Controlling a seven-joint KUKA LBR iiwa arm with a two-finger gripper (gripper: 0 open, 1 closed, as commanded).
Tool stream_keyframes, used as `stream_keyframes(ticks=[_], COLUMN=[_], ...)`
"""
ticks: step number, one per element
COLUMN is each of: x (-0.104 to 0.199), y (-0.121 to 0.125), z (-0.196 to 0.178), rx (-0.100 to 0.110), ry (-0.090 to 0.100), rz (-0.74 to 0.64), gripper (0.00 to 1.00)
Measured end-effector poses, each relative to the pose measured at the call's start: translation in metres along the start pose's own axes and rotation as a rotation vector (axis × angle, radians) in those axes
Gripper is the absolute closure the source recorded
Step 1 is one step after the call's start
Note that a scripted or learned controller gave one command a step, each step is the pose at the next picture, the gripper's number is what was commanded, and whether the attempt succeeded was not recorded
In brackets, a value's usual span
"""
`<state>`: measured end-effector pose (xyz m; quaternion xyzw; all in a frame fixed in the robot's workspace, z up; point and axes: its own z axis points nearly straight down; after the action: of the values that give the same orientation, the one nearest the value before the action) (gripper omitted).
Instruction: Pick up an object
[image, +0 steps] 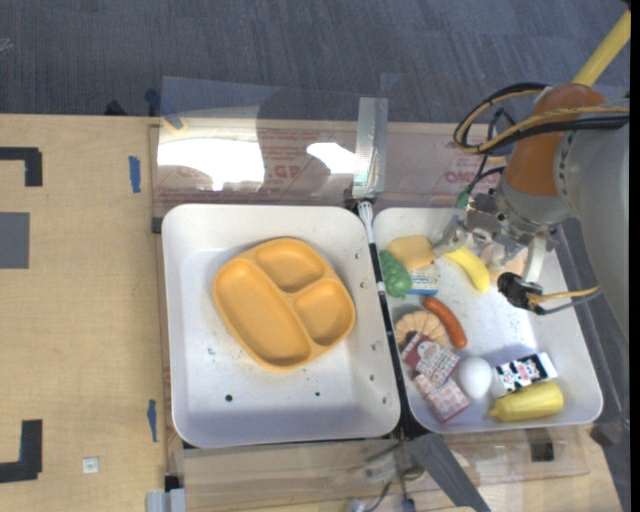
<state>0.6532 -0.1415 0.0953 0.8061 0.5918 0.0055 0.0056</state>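
The robot's gripper (470, 238) hangs over the upper part of the right bin (580, 350), at the end of the grey arm (590, 190) that reaches in from the right. Whether it is released or clenched cannot be told from this angle, and nothing can be seen grasped in it. A black cable (520, 290) loops down from the wrist over the bin floor.

Directly below and just beside the gripper lies a yellow banana (468, 268), tilted. To its left sits a pale yellow block (412, 250), with a green toy vegetable (394, 276) next to it against the bin's left wall. Further down lies an orange-red sausage (445, 320) beside a round tan cracker (415, 322). Below them rest a red and white packet (435, 372), a white egg (474, 378), a black and white carton (525, 371) and a yellow squash-shaped toy (527, 403) near the bottom edge. These things crowd the right bin closely.

The left bin (200, 400) holds an orange divided plate (284, 300), well apart from the gripper.
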Motion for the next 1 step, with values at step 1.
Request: stream_keyframes(ticks=[1], x=[0.001], y=[-0.0004], z=[-0.007], rx=[0.005], ry=[0.0], rz=[-0.002], gripper=[1.0])
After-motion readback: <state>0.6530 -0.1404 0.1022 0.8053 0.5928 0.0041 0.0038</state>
